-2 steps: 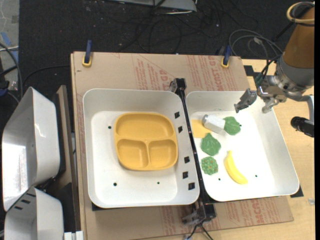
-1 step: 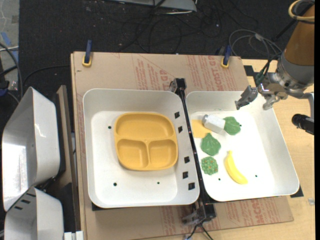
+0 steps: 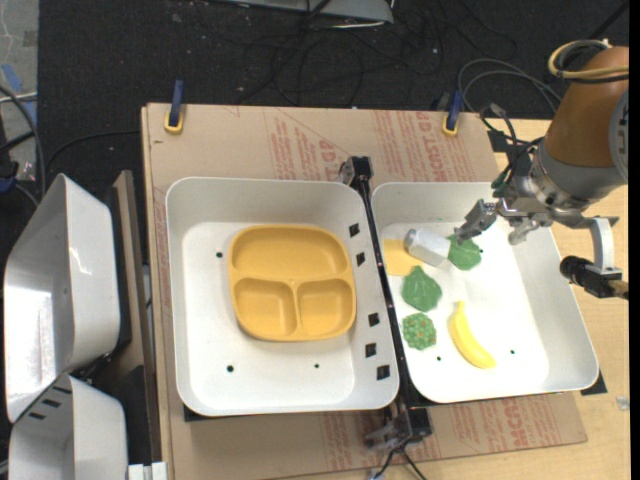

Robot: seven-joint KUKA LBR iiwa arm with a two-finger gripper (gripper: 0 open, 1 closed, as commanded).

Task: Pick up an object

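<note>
The gripper (image 3: 472, 230) hung low in the right bin (image 3: 560, 298), and I could not tell its state. A green toy (image 3: 465, 255) lay just beneath, crowded by a grey block (image 3: 428, 247); a closing grasp risked nudging both aside.

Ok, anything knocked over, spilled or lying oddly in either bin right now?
Nothing stands out. The yellow divided tray lies flat in the left bin. The banana, three green pieces and a grey item lie loose inside the right bin, where the gripper reaches in.
</note>
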